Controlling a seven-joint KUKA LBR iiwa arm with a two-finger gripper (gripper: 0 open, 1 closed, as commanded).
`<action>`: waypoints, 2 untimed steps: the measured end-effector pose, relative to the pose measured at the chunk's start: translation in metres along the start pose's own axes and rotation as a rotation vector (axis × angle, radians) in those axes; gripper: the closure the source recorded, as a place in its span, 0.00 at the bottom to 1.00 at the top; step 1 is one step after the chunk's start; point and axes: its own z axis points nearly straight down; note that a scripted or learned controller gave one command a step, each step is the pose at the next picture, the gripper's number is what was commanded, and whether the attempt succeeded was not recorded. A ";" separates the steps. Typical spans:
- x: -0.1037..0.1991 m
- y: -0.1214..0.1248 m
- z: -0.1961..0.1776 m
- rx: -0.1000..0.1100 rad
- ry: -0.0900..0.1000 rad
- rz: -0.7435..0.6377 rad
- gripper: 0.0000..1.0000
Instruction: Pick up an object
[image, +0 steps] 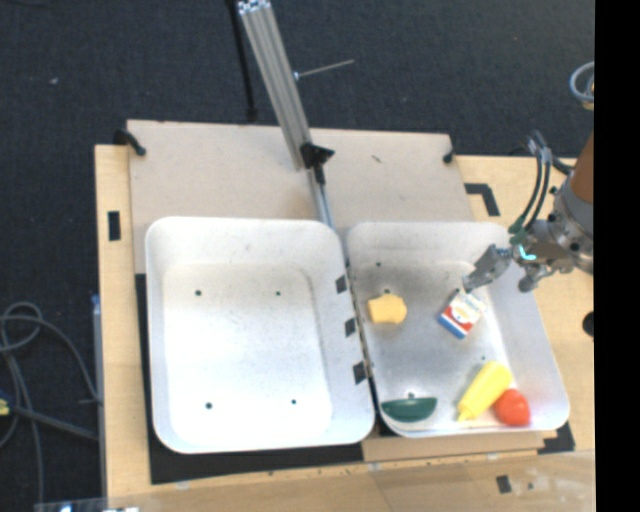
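In the right bin (530, 335), a small white carton (459, 317) with red and blue print lay near the far right side. The gripper (506, 266) hovered just above it with fingers apart, holding nothing. The carton looked light and stiff, perhaps easy to dent; its flat opposite sides seemed best for gripping.

Fixed overhead camera, slanted down, fairly distant it seems, both bins (250, 330) framed
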 end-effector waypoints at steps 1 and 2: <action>0.000 0.001 -0.002 -0.004 -0.001 0.001 0.00; 0.000 -0.006 0.042 0.000 -0.002 0.004 0.00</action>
